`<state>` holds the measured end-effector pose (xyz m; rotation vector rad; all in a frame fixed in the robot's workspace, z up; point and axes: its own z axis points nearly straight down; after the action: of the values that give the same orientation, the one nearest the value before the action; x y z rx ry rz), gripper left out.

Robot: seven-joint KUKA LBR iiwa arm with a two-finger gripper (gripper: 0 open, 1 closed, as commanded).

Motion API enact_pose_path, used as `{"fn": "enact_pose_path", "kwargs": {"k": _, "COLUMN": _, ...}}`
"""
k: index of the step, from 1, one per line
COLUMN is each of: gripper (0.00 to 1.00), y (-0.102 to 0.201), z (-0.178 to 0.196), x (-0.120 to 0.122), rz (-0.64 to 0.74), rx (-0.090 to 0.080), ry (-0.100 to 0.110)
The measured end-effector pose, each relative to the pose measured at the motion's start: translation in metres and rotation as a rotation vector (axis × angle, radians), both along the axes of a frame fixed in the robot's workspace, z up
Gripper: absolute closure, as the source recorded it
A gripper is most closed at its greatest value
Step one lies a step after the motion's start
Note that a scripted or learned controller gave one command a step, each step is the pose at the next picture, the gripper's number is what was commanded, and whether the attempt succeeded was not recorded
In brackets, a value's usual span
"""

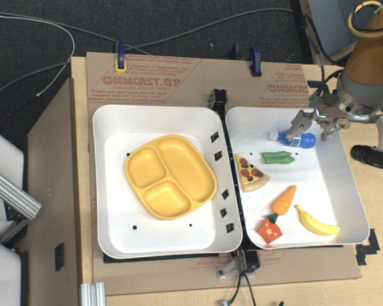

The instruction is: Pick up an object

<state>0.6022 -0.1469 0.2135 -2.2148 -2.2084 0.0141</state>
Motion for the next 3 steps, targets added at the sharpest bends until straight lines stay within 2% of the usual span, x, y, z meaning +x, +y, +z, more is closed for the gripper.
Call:
{"fn": "enact_pose_path", "kwargs": {"k": 1, "gripper": 0.0, "y": 0.001, "z": 0.009, "x": 0.003, "rz": 0.003, "rx": -0.002, "ry": -0.015}}
{"fn": "enact_pose_path", "kwargs": {"k": 3, "gripper": 0.0, "y": -0.005, "z": -0.091, "x": -0.013, "rz": 0.002, "rx": -0.001, "ry": -0.01}}
